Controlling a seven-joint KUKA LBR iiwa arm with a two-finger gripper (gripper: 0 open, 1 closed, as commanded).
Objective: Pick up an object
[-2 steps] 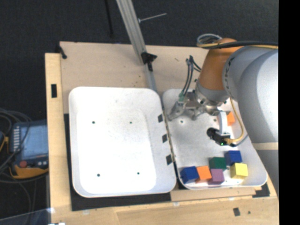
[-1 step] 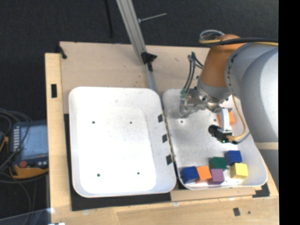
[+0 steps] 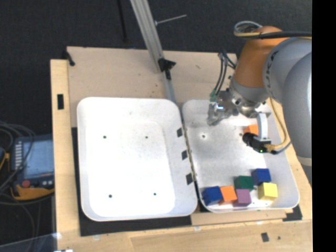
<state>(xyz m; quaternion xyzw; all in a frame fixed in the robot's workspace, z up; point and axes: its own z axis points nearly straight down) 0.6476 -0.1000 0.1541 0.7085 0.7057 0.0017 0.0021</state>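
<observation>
My gripper (image 3: 214, 114) hangs over the far left part of the right bin (image 3: 220, 151), pointing down at bare bin floor. Several small blocks lie along the bin's near edge: a blue block (image 3: 212, 195), an orange block (image 3: 229, 193), a purple block (image 3: 243, 197), a green block (image 3: 243, 182), a second blue block (image 3: 261, 175) and a yellow block (image 3: 268, 190). Another orange piece (image 3: 253, 129) peeks out beside the wrist, partly hidden by the arm. All the near-edge blocks are well away from the gripper.
The left bin (image 3: 131, 156) sits beside the right one, with dark clips (image 3: 185, 155) along the shared edge. A slanted metal pole (image 3: 152, 35) comes down to the bench behind the bins. The arm's cables (image 3: 262, 140) hang over the right bin's right side.
</observation>
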